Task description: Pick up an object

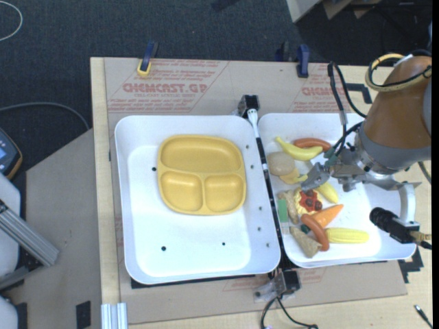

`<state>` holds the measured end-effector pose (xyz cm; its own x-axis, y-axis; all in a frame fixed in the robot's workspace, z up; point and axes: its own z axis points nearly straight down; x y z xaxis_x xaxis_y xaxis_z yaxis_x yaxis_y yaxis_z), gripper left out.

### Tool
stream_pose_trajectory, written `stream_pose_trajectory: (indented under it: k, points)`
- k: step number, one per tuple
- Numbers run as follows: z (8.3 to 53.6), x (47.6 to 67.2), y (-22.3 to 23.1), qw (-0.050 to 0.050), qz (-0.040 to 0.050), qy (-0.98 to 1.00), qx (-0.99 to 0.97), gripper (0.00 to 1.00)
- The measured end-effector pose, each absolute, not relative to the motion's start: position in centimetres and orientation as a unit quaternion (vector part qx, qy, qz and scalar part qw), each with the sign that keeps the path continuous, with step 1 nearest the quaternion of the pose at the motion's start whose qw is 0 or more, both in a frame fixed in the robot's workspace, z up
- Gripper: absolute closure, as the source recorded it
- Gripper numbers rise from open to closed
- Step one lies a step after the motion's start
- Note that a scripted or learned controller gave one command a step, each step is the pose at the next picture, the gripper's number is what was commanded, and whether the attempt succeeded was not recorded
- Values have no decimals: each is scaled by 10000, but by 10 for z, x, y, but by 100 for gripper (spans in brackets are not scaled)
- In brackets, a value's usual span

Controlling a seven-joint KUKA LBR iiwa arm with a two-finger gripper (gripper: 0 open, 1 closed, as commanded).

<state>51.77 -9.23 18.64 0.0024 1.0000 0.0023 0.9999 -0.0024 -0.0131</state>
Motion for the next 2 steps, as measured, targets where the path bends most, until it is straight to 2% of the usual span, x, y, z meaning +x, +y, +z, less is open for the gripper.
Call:
stream_pose_trajectory:
  k: [1, 2]
  points:
    - [192, 521, -92, 6, 1, -7071, -7071, 0]
    - [148, 514, -92, 34, 17, -7068, -7074, 0]
